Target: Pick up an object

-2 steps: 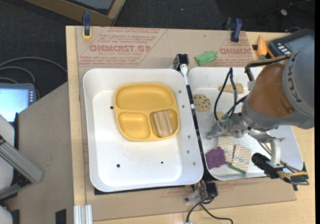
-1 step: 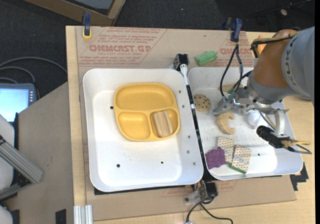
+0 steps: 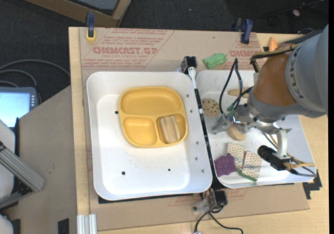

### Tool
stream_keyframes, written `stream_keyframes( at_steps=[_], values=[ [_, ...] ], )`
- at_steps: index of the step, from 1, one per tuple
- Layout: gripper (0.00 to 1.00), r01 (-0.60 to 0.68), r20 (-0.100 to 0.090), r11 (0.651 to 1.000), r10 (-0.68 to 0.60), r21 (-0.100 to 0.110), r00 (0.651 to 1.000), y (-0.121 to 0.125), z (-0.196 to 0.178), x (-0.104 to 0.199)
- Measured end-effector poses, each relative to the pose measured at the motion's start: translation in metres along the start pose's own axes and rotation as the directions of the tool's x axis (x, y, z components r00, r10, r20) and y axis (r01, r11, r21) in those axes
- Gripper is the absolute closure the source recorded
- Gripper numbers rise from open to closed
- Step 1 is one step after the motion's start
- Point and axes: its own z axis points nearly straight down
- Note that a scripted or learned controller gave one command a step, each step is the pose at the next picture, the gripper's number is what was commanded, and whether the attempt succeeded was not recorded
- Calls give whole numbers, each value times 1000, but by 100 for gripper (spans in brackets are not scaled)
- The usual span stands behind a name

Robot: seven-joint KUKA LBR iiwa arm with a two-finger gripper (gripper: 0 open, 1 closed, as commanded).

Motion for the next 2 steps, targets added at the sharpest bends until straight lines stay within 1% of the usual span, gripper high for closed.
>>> stream_keyframes(
  at_steps=[1, 2],
  values=[
    [0, 0, 6, 1000, 0, -12, 1000, 96, -2, -34],
    [0, -6, 3, 1000, 6, -1, 1000, 44, -2, -69]
  ],
)
